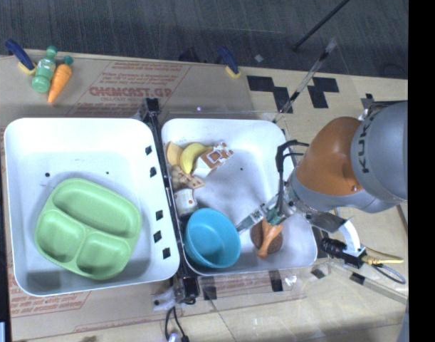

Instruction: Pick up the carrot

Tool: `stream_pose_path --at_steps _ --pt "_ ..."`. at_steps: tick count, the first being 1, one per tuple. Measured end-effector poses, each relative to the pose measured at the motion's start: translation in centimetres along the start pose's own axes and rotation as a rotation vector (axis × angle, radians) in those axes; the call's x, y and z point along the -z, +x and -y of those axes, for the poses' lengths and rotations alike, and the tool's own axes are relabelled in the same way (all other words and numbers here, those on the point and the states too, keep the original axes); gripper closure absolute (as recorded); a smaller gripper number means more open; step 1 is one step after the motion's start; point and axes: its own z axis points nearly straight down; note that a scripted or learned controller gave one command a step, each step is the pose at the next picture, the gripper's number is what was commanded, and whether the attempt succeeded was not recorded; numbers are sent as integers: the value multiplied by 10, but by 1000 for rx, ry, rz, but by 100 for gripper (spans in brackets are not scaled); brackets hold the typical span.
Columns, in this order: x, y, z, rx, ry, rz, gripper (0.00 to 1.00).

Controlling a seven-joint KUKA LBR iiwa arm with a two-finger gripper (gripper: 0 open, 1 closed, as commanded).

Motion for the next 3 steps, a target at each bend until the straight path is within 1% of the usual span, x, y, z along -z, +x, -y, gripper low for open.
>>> stream_pose_path --at_steps 1,2,3 --pt "12 -1 -2 9 -2 3 100" --pt "112 37 -94 -226 -3 2 100" --pt "157 -1 -83 243 -2 7 100"
